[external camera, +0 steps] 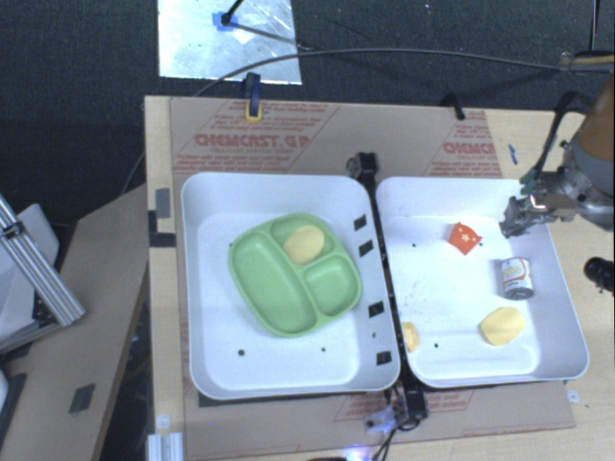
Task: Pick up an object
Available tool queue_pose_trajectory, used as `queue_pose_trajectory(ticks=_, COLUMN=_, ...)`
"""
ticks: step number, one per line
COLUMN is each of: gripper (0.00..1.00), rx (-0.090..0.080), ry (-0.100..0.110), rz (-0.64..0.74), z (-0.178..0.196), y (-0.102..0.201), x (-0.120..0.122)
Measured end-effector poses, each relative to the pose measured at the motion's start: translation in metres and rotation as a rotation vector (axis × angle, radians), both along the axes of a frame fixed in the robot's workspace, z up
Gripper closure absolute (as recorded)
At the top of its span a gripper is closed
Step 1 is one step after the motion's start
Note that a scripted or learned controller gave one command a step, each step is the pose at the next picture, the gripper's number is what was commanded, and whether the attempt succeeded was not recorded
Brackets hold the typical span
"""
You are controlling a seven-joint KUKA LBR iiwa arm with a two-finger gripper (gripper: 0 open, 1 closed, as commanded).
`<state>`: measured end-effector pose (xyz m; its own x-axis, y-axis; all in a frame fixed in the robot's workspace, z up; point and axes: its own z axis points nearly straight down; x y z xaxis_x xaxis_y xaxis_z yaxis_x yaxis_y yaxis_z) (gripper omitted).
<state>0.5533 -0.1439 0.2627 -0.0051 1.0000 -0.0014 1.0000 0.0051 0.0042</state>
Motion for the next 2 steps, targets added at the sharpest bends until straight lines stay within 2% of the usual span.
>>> queue_pose_trajectory(ticks=2, gripper=1.0, rx=0.001, ry=0.001, rz=0.002, z=0.006, y=0.11, x=0.015)
